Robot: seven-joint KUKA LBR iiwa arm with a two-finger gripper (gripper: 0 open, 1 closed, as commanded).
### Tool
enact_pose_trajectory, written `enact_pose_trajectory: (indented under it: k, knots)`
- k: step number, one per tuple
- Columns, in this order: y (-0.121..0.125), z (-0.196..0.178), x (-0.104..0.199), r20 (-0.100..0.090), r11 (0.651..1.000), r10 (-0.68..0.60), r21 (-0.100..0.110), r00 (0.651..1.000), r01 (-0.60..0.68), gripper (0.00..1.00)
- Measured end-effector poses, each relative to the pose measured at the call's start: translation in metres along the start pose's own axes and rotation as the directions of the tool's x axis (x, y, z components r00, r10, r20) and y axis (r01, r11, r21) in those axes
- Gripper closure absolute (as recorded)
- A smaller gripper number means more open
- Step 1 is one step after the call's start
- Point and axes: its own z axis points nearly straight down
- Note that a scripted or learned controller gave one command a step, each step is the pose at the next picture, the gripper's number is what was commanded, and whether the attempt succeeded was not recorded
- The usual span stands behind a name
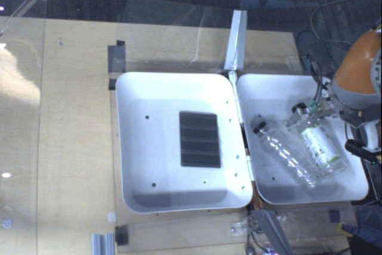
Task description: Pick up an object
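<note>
The gripper [316, 109], its finger state impossible to tell, hovers over two clear plastic bottles [286, 155] lying diagonally just below-left in the right bin [268, 89].

The bottle label [317, 147] print is too small to read.

Showed a rounded orange band [360, 61] at the right edge of the scene, glossy and domed, with a pale highlight on its far side. Was bordered below by a grey collar [353, 96], smooth and curved. Carried black cables [314, 73] along the left of the wrist, looping past small dark fittings. Ended in pale metal parts with a black piece [362, 150] jutting at the near right; finer detail was too blurred to tell.
</note>
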Motion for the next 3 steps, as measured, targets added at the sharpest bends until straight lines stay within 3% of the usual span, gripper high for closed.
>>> enact_pose_trajectory:
  k: [2, 3]
  knots:
    - [-0.01, -0.001, 0.002, 0.001, 1.0, -0.004, -0.002, 1.0, 0.004, 0.0]
    - [0.053, 0.001, -0.011, 0.0, 0.995, -0.1, 0.001, 0.995, 0.1, 0.0]
